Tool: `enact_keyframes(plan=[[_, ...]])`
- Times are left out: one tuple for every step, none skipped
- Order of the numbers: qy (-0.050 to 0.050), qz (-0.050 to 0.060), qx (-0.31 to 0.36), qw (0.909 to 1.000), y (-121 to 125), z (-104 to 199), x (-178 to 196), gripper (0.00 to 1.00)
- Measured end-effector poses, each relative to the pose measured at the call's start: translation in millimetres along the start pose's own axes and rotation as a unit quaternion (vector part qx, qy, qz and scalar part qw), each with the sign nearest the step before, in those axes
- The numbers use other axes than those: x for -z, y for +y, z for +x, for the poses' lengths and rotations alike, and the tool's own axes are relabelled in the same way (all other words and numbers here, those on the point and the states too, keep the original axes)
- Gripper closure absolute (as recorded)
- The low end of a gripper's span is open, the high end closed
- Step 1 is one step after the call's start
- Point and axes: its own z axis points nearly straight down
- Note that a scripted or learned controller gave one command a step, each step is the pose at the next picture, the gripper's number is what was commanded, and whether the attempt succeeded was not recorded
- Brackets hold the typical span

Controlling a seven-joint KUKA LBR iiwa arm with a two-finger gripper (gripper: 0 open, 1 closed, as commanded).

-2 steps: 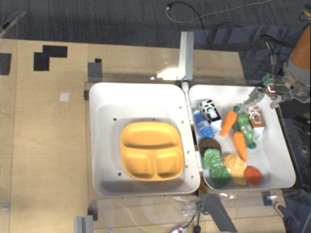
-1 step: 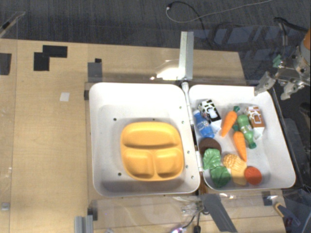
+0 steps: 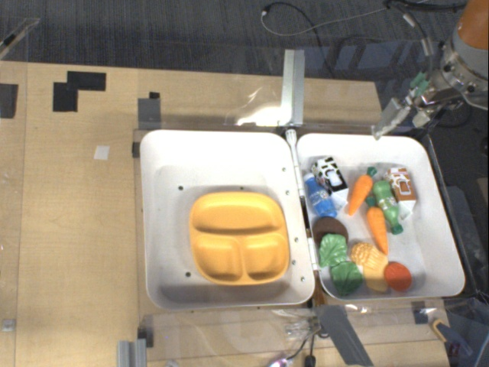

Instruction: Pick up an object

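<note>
The gripper [image 3: 391, 119] is hanging at about two o'clock in the camera view, just past the far rim of the right bin [image 3: 442, 205], slanting down and to the left from the grey wrist. Its pale fingers are lying close together with nothing showing between them, so it is carrying no object; whether they are fully clenched I cannot tell. The arm [image 3: 470, 33], with its orange band, is entering at the upper right corner.

Below the gripper, the right bin is holding a cluster of toy foods. At its eleven o'clock a black-and-white carton [image 3: 329, 173] is sitting against a blue packet [image 3: 318, 197]. Toward the centre an orange carrot [image 3: 359, 192] is leaning at a tilt, and a second carrot [image 3: 377, 228] is lying just below it. Between them and the one o'clock corner, a green vegetable [image 3: 386, 202] is touching a small brown-and-white box [image 3: 402, 183]. At seven o'clock a dark brown round piece [image 3: 329, 227] is resting above a green leafy piece [image 3: 333, 250] and another green piece [image 3: 346, 276]. Beside these a yellow corn cob [image 3: 369, 261] is lying next to a red tomato [image 3: 397, 275] at five o'clock.

The left bin [image 3: 168, 167], touching the right one along a shared divider, is holding a yellow sectioned plate [image 3: 239, 234] slightly toward its four o'clock side. Both bins are sitting on a pale wooden bench [image 3: 69, 228], and a black cable [image 3: 328, 25] is looping across the dark floor at twelve o'clock.
</note>
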Motion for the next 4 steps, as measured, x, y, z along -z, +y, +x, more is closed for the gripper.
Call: enact_keyframes(plan=[[0.000,0.001,0.059,0.9983,-51,-39,-105,0.00],[0.000,0.001,0.122,0.9925,-100,-88,-190,0.00],[0.000,0.001,0.211,0.9775,-91,-38,-235,0.00],[-0.002,-0.002,0.299,0.9543,-87,-66,-283,0.00]])
